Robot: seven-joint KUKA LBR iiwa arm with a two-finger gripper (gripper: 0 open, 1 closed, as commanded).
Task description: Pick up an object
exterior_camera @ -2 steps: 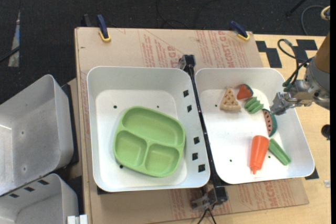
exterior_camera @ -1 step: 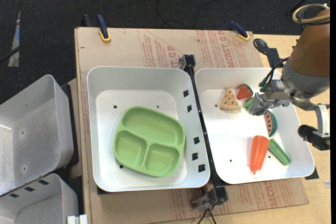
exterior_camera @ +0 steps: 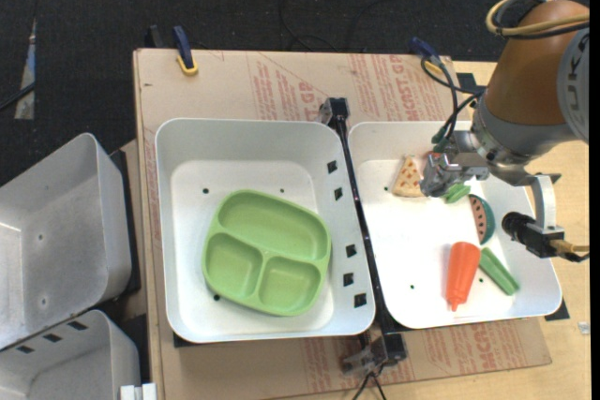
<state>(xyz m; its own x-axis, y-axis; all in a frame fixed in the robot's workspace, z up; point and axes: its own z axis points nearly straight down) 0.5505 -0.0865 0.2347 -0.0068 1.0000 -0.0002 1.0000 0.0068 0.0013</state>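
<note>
The arm (exterior_camera: 534,98) is reaching into the right bin (exterior_camera: 394,295) from the right, and the end effector (exterior_camera: 439,175) is hanging low over that bin's upper part. Whether it is open or closed cannot be told at this angle, and nothing can be confirmed in its grip.

Taking the end effector as landmark: a pizza slice (exterior_camera: 409,176) is lying just beside it toward the left bin (exterior_camera: 178,229), apparently nearest of all. A small green piece (exterior_camera: 457,193) is lying just below it, partly covered. A watermelon slice (exterior_camera: 483,218) is sitting further below and to the right. A carrot (exterior_camera: 460,273) is lying well below, its long axis running nearly straight up and down the view, with a green pod (exterior_camera: 498,273) beside it.

The left bin is holding a green divided tray (exterior_camera: 267,252).

Red printing on the cardboard (exterior_camera: 281,80) covering the counter is showing, but it is appearing reversed and is not reliably legible.

Judgement: the pizza slice is the likeliest target, calling for a slight shift toward the left bin.
</note>
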